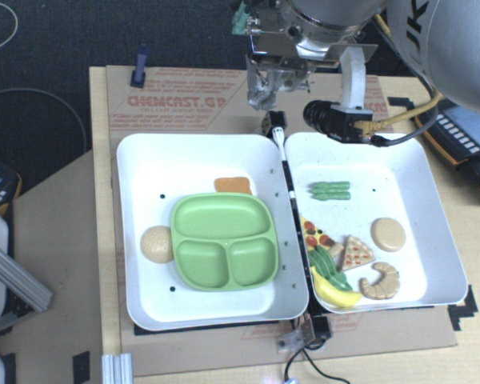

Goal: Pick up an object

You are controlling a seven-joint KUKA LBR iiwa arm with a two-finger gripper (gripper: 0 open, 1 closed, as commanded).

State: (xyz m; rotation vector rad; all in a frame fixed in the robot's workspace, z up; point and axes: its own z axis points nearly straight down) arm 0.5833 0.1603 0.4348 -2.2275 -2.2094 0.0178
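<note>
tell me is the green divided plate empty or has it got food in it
Empty. All three compartments of the green plate show bare green; the round bun lies beside it on the bin floor.

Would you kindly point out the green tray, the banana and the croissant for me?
green tray [224, 214]: camera view, middle of its top compartment.
banana [334, 294]: camera view, middle of its curve.
croissant [382, 282]: camera view, its centre.

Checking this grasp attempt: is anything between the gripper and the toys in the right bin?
Nothing visible. The gripper hangs above the bins' far edge; the green beans nearest it lie uncovered, apart from other toys.
</note>
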